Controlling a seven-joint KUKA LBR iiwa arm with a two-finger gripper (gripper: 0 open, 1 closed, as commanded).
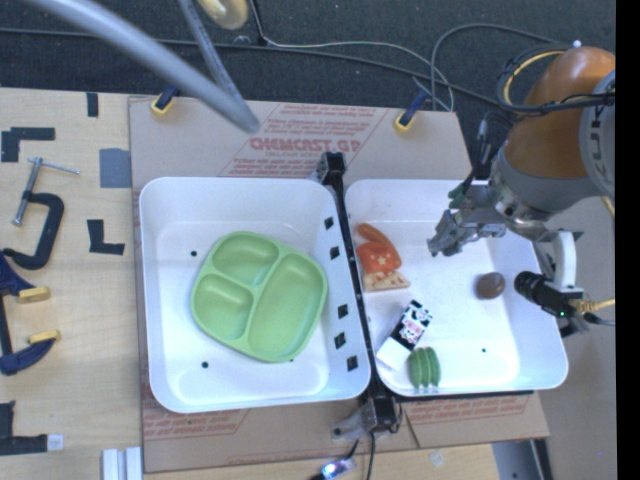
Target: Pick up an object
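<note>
My gripper (447,240) hangs over the right bin (540,368), above its bare upper middle, with nothing between its fingers that I can make out. To its left lies a pizza slice toy (378,256). A small brown round object (489,286) rests to the gripper's lower right. Near the bin's front are a black-and-white cow-patterned carton (408,328) and a green ribbed vegetable (424,366). The fingers are dark and seen from above, so their spacing is unclear.
The left bin (160,218) holds a green divided plate (260,294). A black divider (345,268) separates the bins. Clamps and tools (35,223) lie on the bench at far left. Cables run behind the bins. The arm's grey body (555,158) overhangs the right bin's upper right.
</note>
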